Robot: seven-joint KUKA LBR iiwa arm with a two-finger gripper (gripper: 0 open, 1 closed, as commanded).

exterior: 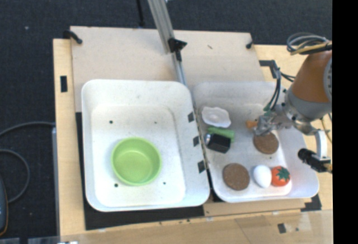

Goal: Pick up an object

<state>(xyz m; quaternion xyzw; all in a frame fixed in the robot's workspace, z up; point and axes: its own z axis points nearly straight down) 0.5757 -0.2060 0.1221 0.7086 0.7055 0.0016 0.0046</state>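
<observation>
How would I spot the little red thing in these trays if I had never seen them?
Look in the right-hand white bin, along its near edge, where three small things sit in a row. The red tomato-like toy is at the right end, touching a white egg; it alone is red with a green top.

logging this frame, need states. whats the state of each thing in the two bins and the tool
green bowl: upright, in the left bin
white egg: lying in the right bin
tomato: beside the egg
two brown discs: lying flat
black-and-green object: on its side
white lid-like piece: lying flat
tool: low over the far disc
</observation>
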